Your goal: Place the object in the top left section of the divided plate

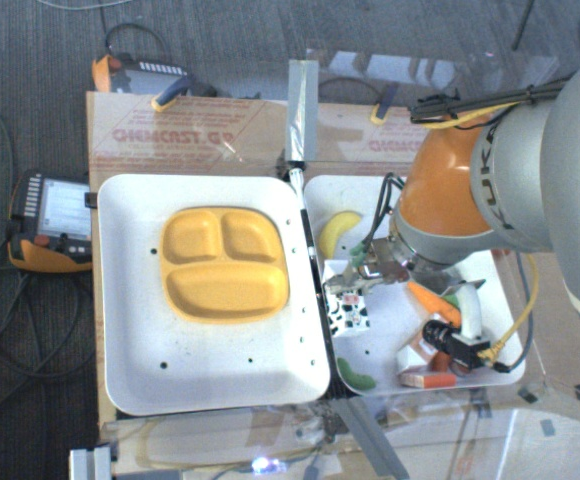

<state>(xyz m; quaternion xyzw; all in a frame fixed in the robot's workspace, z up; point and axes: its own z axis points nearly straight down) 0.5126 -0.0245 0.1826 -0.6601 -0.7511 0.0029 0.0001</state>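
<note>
The pincer (355, 280) sits low in the right bin (490, 373), far right of the yellow divided plate (225, 264); I cannot tell its grip.

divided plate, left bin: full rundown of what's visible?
The divided plate is yellow-orange, looks like matte plastic, a rounded rectangle with a raised rim. Ridges split it into three sections: two smaller ones on the far side, one wide one on the near side. All three look bare. It lies flat, slightly rotated, near the middle of the left bin, resting on its floor. Nothing else touches it; the gripper is over the right bin.
</note>
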